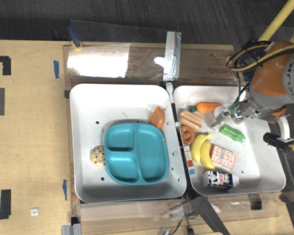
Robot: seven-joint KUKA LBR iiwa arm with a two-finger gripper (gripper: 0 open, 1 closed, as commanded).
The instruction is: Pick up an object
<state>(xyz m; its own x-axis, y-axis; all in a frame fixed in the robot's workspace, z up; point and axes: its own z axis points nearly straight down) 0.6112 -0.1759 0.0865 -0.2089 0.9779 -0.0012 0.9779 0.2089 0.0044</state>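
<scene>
My gripper (228,115) hangs over the back of the right bin (264,177), under the orange wrist band. It sits just right of an orange carrot (208,107) and just above a green pea pod (232,132). I see nothing held in it. Left of the carrot lies a hot dog (190,119), with a brown pretzel (187,134) below it. A yellow banana (201,151), a red and white box (222,157) and a black and white carton (219,179) lie toward the front of the bin.
The left bin (88,102) holds a teal divided plate (135,152), a cookie (97,155) at the plate's left edge and a brown pastry (158,116) by the divider wall. Cables and a yellow pole stand at the upper right.
</scene>
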